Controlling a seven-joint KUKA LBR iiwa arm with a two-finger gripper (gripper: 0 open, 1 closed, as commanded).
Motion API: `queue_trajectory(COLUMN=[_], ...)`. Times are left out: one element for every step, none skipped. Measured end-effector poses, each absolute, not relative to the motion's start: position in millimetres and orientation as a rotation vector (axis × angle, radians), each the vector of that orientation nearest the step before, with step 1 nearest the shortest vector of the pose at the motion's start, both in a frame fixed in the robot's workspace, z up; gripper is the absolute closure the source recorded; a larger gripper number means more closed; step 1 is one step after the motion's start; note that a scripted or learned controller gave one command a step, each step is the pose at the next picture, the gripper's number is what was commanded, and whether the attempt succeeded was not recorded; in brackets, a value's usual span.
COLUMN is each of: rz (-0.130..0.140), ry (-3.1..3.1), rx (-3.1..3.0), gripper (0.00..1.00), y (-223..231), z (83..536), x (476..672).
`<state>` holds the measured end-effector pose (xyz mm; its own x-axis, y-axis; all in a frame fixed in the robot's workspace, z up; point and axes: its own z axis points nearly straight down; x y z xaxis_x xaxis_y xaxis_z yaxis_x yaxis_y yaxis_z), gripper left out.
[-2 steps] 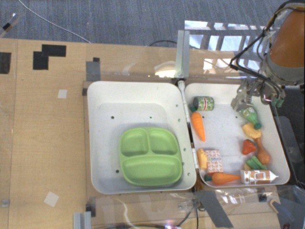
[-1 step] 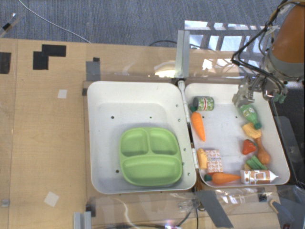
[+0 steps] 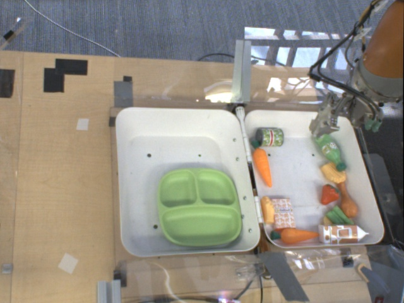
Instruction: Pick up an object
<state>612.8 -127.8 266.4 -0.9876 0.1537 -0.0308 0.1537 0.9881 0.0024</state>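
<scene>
My gripper [image 3: 326, 122] hangs over the far right part of the right bin [image 3: 297, 182], just above a green bottle-shaped toy [image 3: 331, 150]. Nothing shows between its fingers. In the same bin lie a green can [image 3: 269, 137], an orange carrot [image 3: 262, 166], a yellow piece [image 3: 332, 173], a red pepper [image 3: 329, 194], a small carton [image 3: 282, 213], a second carrot [image 3: 298, 235] and a white bottle [image 3: 341, 234].
The left bin [image 3: 139, 144] holds a green divided plate [image 3: 199, 206]. A metal post [image 3: 242, 68] stands behind the wall between the bins. Cables [image 3: 341, 49] run along the arm at the upper right.
</scene>
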Motion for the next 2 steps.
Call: queue_trajectory(rz=[0.0,0.005], ry=[3.091,3.128], rx=[0.234,0.18], gripper=[1.0,1.0], y=[-126.8,-60.9], z=[279.6,269.4], x=[615.3,649.9])
